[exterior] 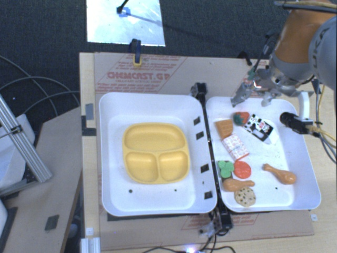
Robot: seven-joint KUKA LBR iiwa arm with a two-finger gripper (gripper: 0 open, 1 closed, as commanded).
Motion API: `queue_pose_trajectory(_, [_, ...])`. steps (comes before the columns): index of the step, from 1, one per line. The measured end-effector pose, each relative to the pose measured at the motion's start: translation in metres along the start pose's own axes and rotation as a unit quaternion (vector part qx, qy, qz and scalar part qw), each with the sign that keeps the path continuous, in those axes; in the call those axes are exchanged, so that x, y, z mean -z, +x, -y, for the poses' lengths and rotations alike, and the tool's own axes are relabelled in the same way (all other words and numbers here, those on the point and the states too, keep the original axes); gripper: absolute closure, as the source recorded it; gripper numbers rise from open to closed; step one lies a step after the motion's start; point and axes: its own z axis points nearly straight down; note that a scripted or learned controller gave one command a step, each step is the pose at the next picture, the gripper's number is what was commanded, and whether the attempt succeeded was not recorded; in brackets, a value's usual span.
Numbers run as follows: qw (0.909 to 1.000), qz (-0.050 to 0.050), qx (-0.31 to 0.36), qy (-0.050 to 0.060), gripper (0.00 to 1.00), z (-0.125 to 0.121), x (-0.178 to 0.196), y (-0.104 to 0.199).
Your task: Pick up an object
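Approach step, nothing picked yet. Your gripper (pixel 254 94) hangs over the far rim of the right bin (pixel 303 165), fingers spread, holding nothing. Nearest object: the strawberry (pixel 241 118), just below it. Next you need a descent centred on it, then close.

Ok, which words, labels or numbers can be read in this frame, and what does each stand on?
"CHEMCAST GP", red print on the brown sheet under the bins; smaller red lines below it are too blurred to read.
Red print on the sheet's front edge: too small to read.
Pink and white packet: markings unreadable.
Black and white box: pattern, no legible text.
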Motion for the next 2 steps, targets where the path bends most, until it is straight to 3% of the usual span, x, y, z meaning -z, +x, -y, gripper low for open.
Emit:
queue_pose_trajectory(1, [1.0000, -0.001, -0.002, 0.005, 0.00, 0.033, -0.121, -0.009])
queue_pose_trajectory(2, [1.0000, -0.001, -0.001, 0.004, 0.00, 0.087, -0.140, 0.003])
